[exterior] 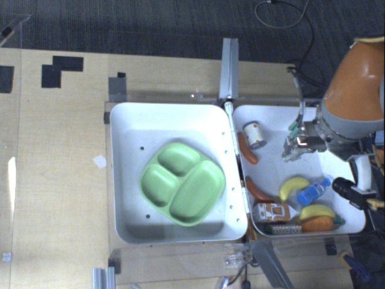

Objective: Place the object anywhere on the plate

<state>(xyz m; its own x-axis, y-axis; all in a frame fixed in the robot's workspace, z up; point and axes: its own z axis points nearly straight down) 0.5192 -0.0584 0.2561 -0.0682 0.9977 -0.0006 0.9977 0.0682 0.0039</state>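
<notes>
Gripper (299,142), finger state untellable, hangs over right white bin (274,114); green three-compartment plastic plate (183,182) sits in left white bin (129,161).

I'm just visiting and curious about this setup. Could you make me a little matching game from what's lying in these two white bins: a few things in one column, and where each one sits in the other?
Things:
1. green plate
2. small can
3. blue bottle
4. carton

Places:
A. near the front wall of the right bin, left of the orange carrot
B. alone in the left bin
C. near the back of the right bin, beside a red sausage
D. between two yellow bananas in the right bin

Pairs: 1-B, 2-C, 3-D, 4-A
</notes>
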